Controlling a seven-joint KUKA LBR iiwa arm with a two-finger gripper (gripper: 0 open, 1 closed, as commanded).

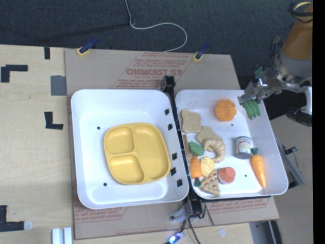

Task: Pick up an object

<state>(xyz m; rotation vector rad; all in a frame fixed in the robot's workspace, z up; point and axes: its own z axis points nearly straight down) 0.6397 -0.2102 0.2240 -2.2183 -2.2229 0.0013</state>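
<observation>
Grey arm [299, 44] slanting in, fingers [252, 96] gripping green toy [252, 108].

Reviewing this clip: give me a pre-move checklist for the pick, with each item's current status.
1. End effector over the right bin: ok, at its far right rim.
2. Green item held between the fingers: cannot tell; it sits right at the tip.
3. Orange ball free to approach: ok, apart from its neighbours.
4. Can and carrot separated: not ok, close or touching.
5. Yellow divided plate clear of the arm's path: ok, it lies in the left bin.
</observation>
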